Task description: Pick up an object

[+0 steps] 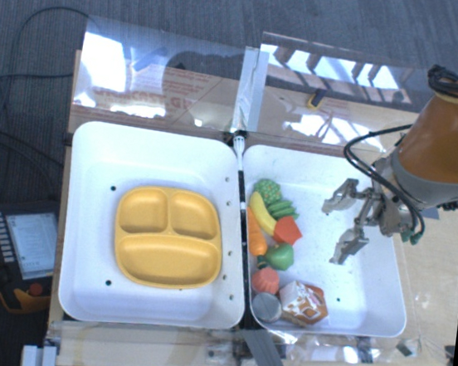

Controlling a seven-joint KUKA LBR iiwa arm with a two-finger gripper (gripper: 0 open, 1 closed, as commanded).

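My tool (346,224), fingers spread and grasping nothing, is hovering over bare floor of the right bin (379,311), well apart from the objects. These are crowding the bin's left wall: one banana (261,213), one carrot (256,237), one green cluster (270,193), one red block (288,228), one green fruit (281,256), one tomato (265,280), one can (266,308), one packet (306,304). I am risking a two-object pinch or wall contact. The left bin (99,152) is carrying one yellow tray (170,237).
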